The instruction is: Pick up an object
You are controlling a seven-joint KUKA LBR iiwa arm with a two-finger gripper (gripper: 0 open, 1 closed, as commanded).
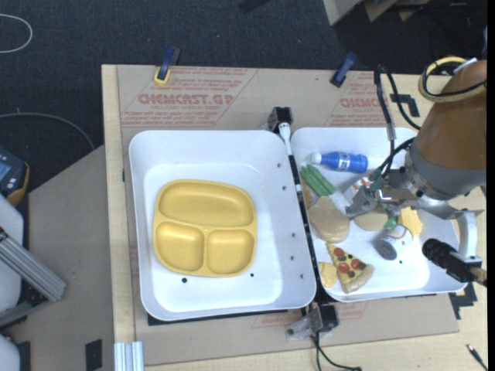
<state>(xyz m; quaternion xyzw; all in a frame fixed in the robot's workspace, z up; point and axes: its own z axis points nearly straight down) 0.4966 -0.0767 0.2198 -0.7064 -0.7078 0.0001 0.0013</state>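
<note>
Low over the right bin [433, 284] the gripper [370, 195] is seen, its metal fingertips reaching leftward from the grey wrist toward the clutter; whether they are spread or pressed together cannot be told, since they are small and merge with the items beneath. Nothing is seen held between them. The step in hand is judged to be the approach: the tool has been brought down among the objects, but no grasp can be confirmed.

Nearest the front rim, a toy pizza slice [349, 267] lies with a small yellow wedge [328, 274] just beside it. A little farther in, a dark grey cylinder [386, 246] is found, and near it a yellow cheese piece [412, 222], partly hidden by the arm. Next comes a tan bread-like disc [331, 221], lying just below and left of the fingertips, with a second tan item [372, 222] directly under the tool. Beyond these a green vegetable [317, 180] rests against the bin's left wall, and farthest back a blue bottle [344, 161] lies on its side.

In the left bin [147, 161] a yellow divided tray [206, 226] is placed, well apart from the tool.

For the next move, one target would have to be settled on, probably one of the tan items, the tool lowered over it, closed, and lifted clear without neighbours being dragged along.
</note>
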